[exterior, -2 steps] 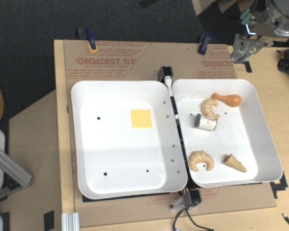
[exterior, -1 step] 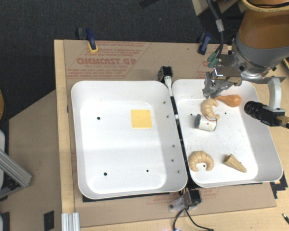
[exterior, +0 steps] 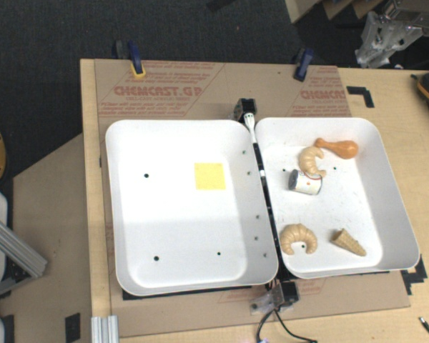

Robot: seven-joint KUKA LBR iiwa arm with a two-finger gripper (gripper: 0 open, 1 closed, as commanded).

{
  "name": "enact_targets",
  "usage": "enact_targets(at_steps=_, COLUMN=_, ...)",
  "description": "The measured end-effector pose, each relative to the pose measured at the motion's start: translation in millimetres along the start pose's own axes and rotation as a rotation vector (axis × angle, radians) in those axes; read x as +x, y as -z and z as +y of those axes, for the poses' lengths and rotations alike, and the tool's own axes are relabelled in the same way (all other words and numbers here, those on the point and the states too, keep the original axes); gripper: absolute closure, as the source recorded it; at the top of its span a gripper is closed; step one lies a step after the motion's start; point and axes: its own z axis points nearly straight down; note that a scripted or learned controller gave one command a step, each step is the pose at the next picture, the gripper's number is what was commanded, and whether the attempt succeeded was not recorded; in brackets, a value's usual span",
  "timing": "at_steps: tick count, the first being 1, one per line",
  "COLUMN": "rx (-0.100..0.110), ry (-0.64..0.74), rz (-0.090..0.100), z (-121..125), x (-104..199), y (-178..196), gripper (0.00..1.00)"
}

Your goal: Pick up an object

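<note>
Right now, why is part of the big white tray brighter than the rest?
In the camera view, the left bin has a brighter band of light across its lower floor, while its upper part around the yellow square looks slightly greyer; the picture is sharp, without strong glare.

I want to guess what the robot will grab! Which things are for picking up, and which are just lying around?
For picking up:
yellow square
drumstick
upper croissant
small can
lower croissant
wedge

Just lying around:
left bin
right bin
blue clamps
cardboard sheet
</note>
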Motion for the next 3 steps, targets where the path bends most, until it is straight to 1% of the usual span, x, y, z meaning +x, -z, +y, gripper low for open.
enact_targets(at_steps=1, rx=0.038, ry=0.002, rz=0.0, z=-13.5, x=45.8, y=-138.8, gripper=1.0)
enact_targets(at_steps=2, rx=0.035, ry=0.004, rz=0.0, z=-70.8, x=101.0, y=-200.6, gripper=1.0)
enact_targets(at_steps=3, rx=0.002, ry=0.003, rz=0.007, z=-75.7, x=129.5, y=-12.6, gripper=1.0)
